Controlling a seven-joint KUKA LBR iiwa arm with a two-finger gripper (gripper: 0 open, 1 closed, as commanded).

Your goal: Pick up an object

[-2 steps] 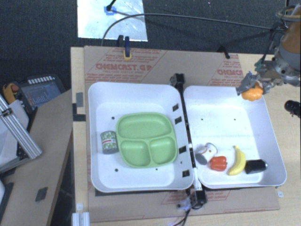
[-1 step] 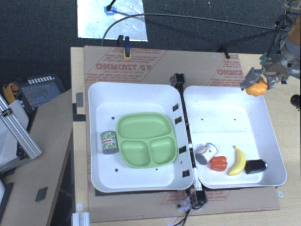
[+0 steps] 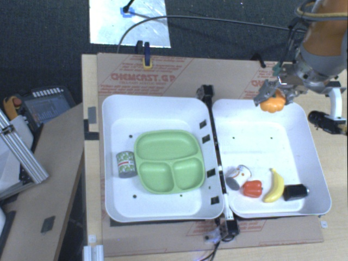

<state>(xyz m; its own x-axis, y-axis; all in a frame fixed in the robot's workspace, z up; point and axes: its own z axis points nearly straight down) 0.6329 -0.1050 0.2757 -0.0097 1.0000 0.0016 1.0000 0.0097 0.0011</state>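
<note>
My gripper (image 3: 275, 95) hangs over the far edge of the right bin (image 3: 272, 140), reaching in from the upper right. A small orange fruit (image 3: 273, 104) sits between its fingers, and the gripper is shut on it, holding it just above the bin's back rim. Along the near side of the same bin lie a yellow banana (image 3: 274, 185), a red pepper (image 3: 252, 188), a black block (image 3: 296, 191) and a small white and grey object (image 3: 238, 173).
The left bin (image 3: 117, 124) holds a green divided plate (image 3: 167, 161) with a small can (image 3: 126, 163) standing to its left. A black divider (image 3: 212, 145) runs between the bins. Cables cross the dark floor behind the bench, and a black clamp (image 3: 326, 121) sticks out at the right.
</note>
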